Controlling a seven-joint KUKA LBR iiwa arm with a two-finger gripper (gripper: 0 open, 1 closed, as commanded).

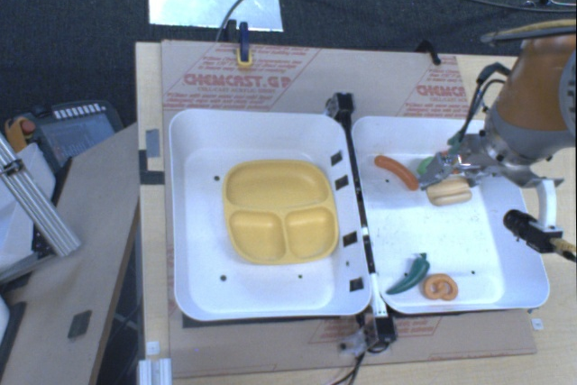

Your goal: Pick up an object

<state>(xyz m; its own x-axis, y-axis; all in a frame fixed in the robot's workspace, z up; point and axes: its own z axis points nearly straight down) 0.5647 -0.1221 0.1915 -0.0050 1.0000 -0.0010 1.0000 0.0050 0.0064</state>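
Observation:
The right bin point(469, 248) holds several toy foods. An orange-red sausage point(397, 171) lies near its back left. Just right of the sausage a small green piece point(425, 165) is partly covered by the gripper. Below it rests a tan bun point(449, 192). A green pepper point(408, 276) and an orange pretzel point(440, 287) sit at the front. My gripper point(451, 164) hangs low over the back of the bin, right above the bun and against the green piece. I see nothing lifted.
The left bin point(194, 221) bears a yellow divided plate point(278, 210). A black divider with clips point(353, 212) runs between the bins. The grey arm with its orange band point(536, 95) overhangs the right bin's back right corner. A black part point(532, 230) juts over the right rim.

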